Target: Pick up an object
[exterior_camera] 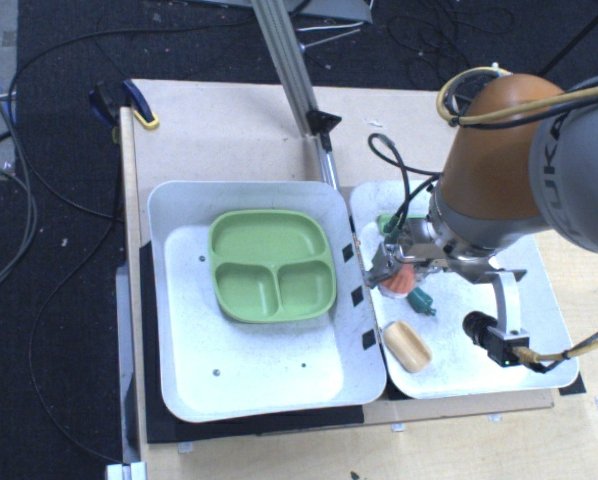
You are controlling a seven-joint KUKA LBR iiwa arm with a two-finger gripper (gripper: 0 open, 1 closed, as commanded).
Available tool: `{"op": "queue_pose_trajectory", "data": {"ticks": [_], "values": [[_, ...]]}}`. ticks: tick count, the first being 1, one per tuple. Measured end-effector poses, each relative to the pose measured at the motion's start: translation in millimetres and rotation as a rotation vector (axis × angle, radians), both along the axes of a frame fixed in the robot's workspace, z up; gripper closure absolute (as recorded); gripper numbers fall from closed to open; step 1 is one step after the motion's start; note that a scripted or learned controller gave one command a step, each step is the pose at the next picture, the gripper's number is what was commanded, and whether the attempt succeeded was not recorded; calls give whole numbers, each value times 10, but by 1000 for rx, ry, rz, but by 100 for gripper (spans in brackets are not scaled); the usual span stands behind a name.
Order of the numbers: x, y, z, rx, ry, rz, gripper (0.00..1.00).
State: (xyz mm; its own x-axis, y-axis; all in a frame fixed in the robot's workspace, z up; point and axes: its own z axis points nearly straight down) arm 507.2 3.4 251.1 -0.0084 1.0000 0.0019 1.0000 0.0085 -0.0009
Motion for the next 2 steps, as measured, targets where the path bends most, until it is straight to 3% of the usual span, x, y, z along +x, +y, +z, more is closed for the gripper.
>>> {"op": "queue_pose_trajectory", "data": {"ticks": [2], "values": [[-44,879,-122,-1,2,-1,100]]}}
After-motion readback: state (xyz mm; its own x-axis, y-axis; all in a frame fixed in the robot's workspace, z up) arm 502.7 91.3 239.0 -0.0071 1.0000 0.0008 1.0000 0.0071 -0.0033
